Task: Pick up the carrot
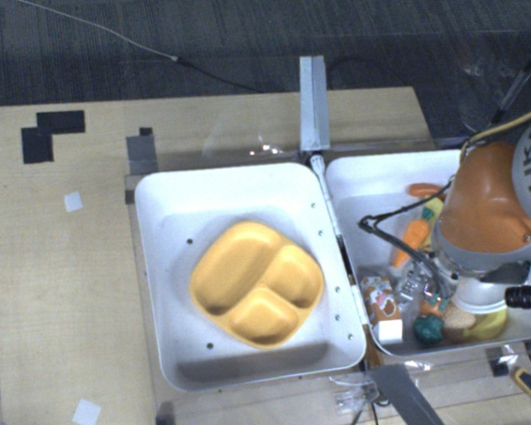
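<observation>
The carrot is a small orange piece lying in the right bin, near its middle and just left of the arm. My gripper hangs low in that bin, a little in front of the carrot and among the small items there. The grey and orange wrist covers the right part of the bin and whatever lies beneath it. Nothing can be seen held in the gripper.
A yellow divided plate lies in the left bin. The right bin also holds an orange sausage-shaped item, a red and white packet, a white block, a green item and a banana.
</observation>
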